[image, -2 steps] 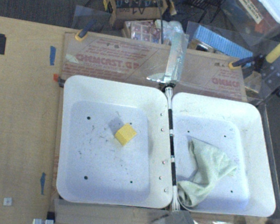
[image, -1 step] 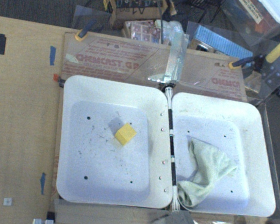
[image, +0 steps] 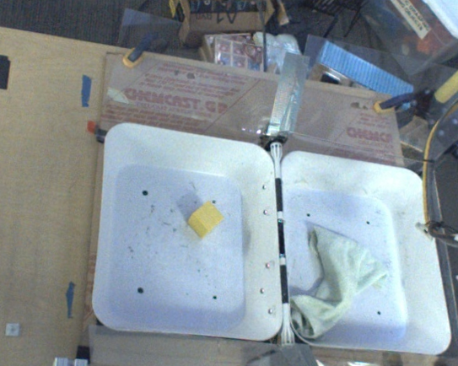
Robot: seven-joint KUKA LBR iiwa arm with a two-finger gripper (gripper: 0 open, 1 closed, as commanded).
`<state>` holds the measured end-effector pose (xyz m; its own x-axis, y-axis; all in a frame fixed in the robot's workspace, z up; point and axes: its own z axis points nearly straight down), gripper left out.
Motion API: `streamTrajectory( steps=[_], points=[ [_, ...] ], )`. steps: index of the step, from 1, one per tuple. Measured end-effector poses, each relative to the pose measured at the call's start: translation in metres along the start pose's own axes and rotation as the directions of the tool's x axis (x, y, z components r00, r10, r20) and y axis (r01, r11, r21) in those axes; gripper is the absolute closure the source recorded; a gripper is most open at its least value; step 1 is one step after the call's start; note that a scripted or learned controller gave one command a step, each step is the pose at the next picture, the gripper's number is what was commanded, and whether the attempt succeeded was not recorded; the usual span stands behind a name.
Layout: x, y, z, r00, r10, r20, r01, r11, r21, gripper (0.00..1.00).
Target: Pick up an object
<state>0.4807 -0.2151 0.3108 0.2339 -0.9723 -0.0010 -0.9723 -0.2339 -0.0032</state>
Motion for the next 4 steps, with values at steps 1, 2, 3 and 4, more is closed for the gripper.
streamTrajectory(
  steps=[1, 2, 3, 4],
  points=[
    [-0.034, -0.009, -0.018, 0.891, -0.454, 0.0, 0.454, 0.891, 0.002, 1.0],
    [-0.051, -0.04, 0.08, 0.602, -0.799, 0.002, 0.799, 0.602, 0.001, 1.0],
    [0.003, -0.01, 0.12, 0.54, -0.842, 0.002, 0.842, 0.54, 0.001, 1.0],
    [-0.016, -0.011, 0.224, 0.421, -0.907, -0.002, 0.907, 0.421, -0.002, 1.0]
  ],
)
